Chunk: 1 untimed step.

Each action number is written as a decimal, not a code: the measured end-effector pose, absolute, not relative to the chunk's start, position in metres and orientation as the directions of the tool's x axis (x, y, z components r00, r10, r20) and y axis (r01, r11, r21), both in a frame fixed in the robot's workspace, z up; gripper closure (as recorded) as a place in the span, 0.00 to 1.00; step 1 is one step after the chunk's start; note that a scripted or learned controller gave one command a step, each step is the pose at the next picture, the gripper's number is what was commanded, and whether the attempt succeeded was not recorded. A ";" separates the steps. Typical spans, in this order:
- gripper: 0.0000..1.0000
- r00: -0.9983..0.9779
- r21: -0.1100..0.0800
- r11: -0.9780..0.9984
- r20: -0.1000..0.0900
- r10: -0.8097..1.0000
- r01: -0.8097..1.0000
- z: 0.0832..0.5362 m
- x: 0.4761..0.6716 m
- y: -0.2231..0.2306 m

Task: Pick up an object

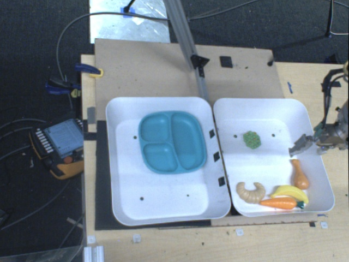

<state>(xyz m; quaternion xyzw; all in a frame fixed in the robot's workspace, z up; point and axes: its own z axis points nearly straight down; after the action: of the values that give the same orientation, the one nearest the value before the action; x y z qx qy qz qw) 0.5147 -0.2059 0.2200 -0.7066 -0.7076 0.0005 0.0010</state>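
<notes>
Table (163, 70): two white bins side by side
Left bin (163, 201): blue divided plate (173, 142)
Right bin (262, 113): green ball (251, 140); croissant (250, 191), banana (290, 192), carrot (278, 203), orange gourd (299, 174) near front corner
My pincer (301, 144): over right rim; grip state I cannot tell

A robotics lab, by the look of it. A plain bench (240, 75) carries two white bins (163, 201) side by side, ringed by dark carpet (32, 26) strewn with loose cables (71, 26). Clamps (82, 70) grip the bench's left edge, a handheld pendant (60, 146) lies on the floor beside it, and a metal pole (182, 26) rises from the bench's far edge.
</notes>
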 end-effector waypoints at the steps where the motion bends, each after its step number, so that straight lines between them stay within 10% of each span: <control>1: 0.00 -0.001 -0.001 0.001 0.000 1.000 1.000 0.165 0.525 -0.204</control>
<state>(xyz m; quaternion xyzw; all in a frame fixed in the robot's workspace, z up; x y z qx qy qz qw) 0.5248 -0.2042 0.1649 -0.7067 -0.7075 0.0003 0.0006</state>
